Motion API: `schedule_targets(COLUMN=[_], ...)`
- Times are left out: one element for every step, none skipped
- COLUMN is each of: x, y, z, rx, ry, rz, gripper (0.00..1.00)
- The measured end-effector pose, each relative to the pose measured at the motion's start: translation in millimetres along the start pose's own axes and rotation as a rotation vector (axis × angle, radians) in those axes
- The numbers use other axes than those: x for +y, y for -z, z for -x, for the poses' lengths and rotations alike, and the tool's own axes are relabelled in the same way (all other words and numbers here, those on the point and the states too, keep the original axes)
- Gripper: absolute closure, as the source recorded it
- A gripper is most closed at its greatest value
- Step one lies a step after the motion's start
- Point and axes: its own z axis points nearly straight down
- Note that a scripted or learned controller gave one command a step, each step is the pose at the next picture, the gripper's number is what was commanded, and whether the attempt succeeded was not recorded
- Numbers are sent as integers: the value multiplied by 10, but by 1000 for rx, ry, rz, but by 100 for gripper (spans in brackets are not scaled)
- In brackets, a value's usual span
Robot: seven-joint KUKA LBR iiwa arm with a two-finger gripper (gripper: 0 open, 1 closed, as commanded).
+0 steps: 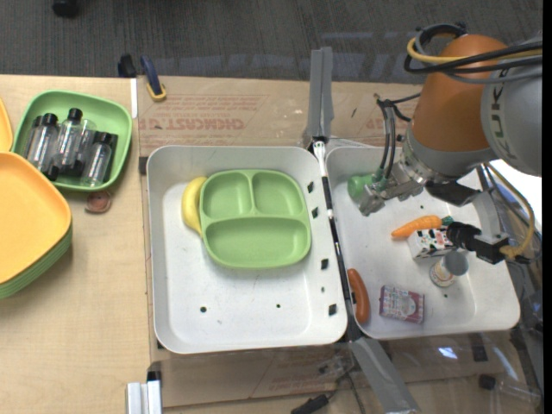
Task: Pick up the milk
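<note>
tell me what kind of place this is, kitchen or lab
Most likely a robot lab bench, not a kitchen: a grey and orange arm reaches over two white bins of toy food such as a carrot, on a wooden bench above office carpet.

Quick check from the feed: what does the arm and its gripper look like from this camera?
The arm is grey metal with a rounded orange band above the wrist. Yellow and black cables loop over the band, and thin dark wires run down toward the gripper, a small grey metallic unit.
</note>
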Motion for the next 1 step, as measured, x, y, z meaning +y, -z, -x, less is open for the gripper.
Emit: schedule_targets(x=[-24], y=[96], z=[-19], rx=[0], ry=[-190], rz=[0], gripper=[100])
